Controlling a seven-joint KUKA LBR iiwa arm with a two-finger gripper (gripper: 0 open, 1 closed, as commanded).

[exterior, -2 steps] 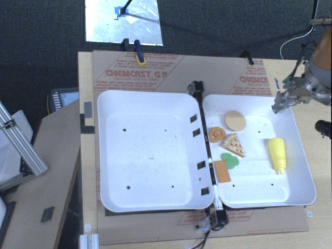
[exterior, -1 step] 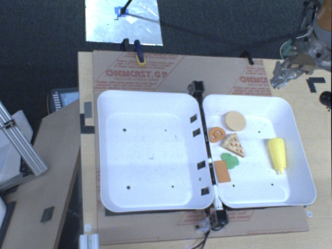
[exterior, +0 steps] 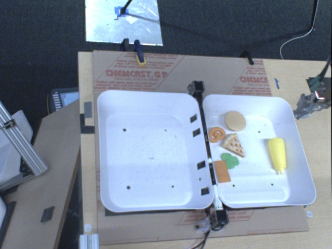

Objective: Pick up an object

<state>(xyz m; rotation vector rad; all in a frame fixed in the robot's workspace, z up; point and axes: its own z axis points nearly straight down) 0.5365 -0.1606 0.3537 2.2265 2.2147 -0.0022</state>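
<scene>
The right bin [exterior: 290, 191] holds several toy foods. A round tan bun [exterior: 235, 121] lies near its back, with an orange pretzel [exterior: 216, 134] to its left. A pizza slice [exterior: 233, 145], a green broccoli piece [exterior: 231, 160] and an orange block [exterior: 222, 171] sit along the bin's left side. A yellow mustard bottle [exterior: 277, 153] lies toward the right wall. My gripper [exterior: 313, 98] shows as a grey metal piece at the view's right edge, beyond the right bin's back right corner and apart from every object.
The left bin [exterior: 148, 191] sits beside the right one, joined by black clips [exterior: 197, 133]. Both rest on a cardboard sheet [exterior: 155, 71]. A shiny metal plate [exterior: 123, 14] lies at the back. A thin cable [exterior: 306, 32] hangs at the back right.
</scene>
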